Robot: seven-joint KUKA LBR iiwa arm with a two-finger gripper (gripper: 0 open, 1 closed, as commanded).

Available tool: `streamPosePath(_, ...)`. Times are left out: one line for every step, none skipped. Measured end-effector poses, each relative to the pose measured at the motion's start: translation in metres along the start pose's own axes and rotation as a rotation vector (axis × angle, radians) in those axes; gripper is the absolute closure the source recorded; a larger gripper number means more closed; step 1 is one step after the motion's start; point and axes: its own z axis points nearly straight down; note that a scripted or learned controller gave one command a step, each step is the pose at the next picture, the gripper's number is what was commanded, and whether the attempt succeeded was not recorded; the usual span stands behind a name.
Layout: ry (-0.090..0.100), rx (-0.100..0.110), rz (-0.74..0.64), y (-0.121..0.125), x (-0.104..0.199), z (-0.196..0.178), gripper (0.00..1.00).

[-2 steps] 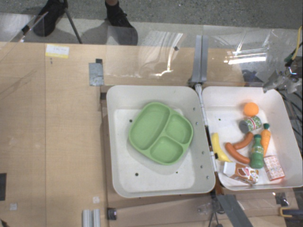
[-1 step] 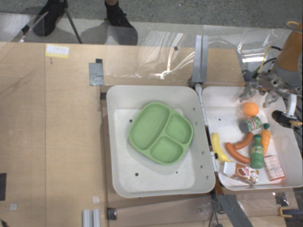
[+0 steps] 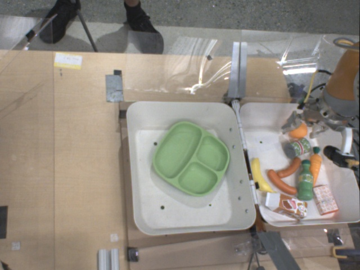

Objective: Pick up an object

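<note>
An orange piece point(image 3: 299, 130) lay at the top of the pile in the right bin point(image 3: 264, 122), directly under my gripper point(image 3: 304, 122); whether my fingers were closed on it, I could not tell. Below it sat a small can point(image 3: 298, 148), a carrot point(image 3: 316, 167), two sausages point(image 3: 283, 176), a green bottle point(image 3: 305, 180), a banana point(image 3: 259, 176) and small cartons point(image 3: 325, 200). My arm point(image 3: 343, 86) reached in from the right, wrist bent down over the pile. A green divided plate point(image 3: 191, 158) lay in the left bin point(image 3: 140, 207) on the table point(image 3: 56, 151).
</note>
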Motion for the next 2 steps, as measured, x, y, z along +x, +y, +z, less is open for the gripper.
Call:
streamPosePath(-0.002, -0.007, -0.002, 0.002, 0.0, -0.014, 1.0)
streamPosePath(0.001, -0.003, 0.014, -0.007, 0.038, -0.095, 1.0)
